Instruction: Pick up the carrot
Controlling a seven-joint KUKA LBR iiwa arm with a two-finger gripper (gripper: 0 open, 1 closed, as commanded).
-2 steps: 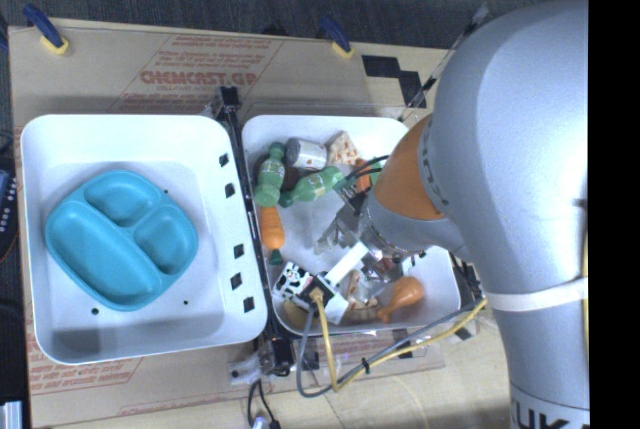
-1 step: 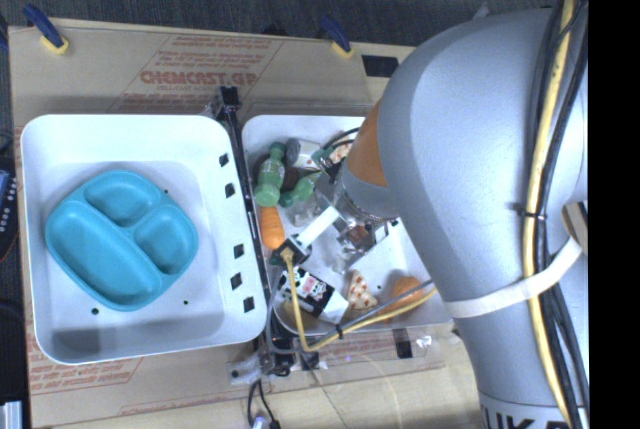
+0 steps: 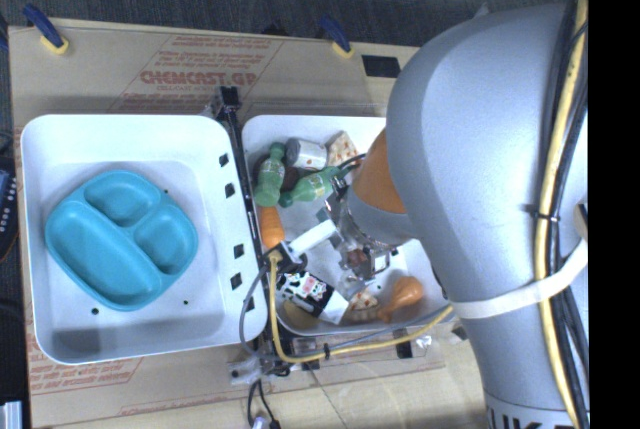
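The carrot (image 3: 270, 226) is seen lying in the right-hand bin (image 3: 262, 132), against its left wall, with a green bottle (image 3: 270, 179) just above it in the view and a white strip (image 3: 310, 239) touching its lower right side. The end effector (image 3: 357, 260) is held low over the middle of that bin, near the carrot but apart from it; whether it is open or closed cannot be told, as it is blurred and partly masked by the wrist. The step in hand is judged to be the approach. For it to be done well, the end effector should be carried toward the bin's left wall and lined up across the carrot's short width — not along its length — so that the wall is not struck and the bottle is not caught in the grasp. The left-hand bin (image 3: 40, 247), where a blue divided plate (image 3: 120, 237) lies, is not involved — it can be left alone.
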